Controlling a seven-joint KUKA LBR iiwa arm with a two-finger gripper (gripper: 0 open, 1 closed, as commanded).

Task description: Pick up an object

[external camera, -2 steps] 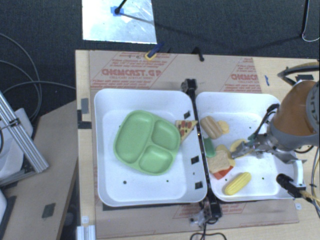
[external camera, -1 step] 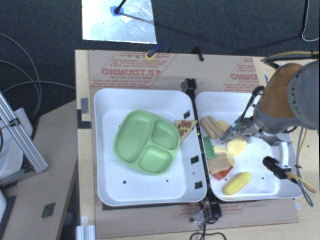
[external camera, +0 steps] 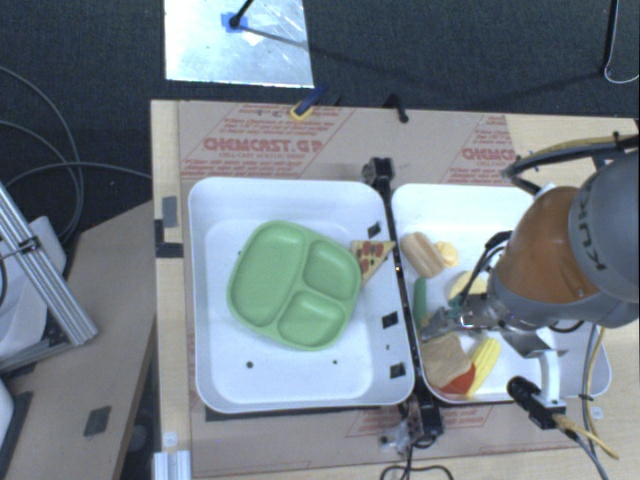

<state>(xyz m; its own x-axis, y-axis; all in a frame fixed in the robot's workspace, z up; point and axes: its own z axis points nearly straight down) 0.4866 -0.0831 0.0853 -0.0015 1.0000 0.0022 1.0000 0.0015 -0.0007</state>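
Note:
My gripper (external camera: 447, 320) is low in the right bin (external camera: 455, 204), at its left side, under the grey arm with the orange band (external camera: 540, 248). It hovers over a cluster of toy food: a slim green piece (external camera: 421, 296), a tan toast slice (external camera: 447, 356), a yellow corn cob (external camera: 484, 361) and a red piece (external camera: 459, 380). A tan bread roll (external camera: 423, 255) lies just behind it, with a yellow item (external camera: 462, 286) partly hidden by the wrist. I see nothing clearly held.
The left bin (external camera: 215, 298) holds a green divided plate (external camera: 293, 284) and a pizza slice (external camera: 371, 258) by the dividing wall (external camera: 398, 288). A shiny sheet (external camera: 238, 28) lies on the dark floor behind the bench.

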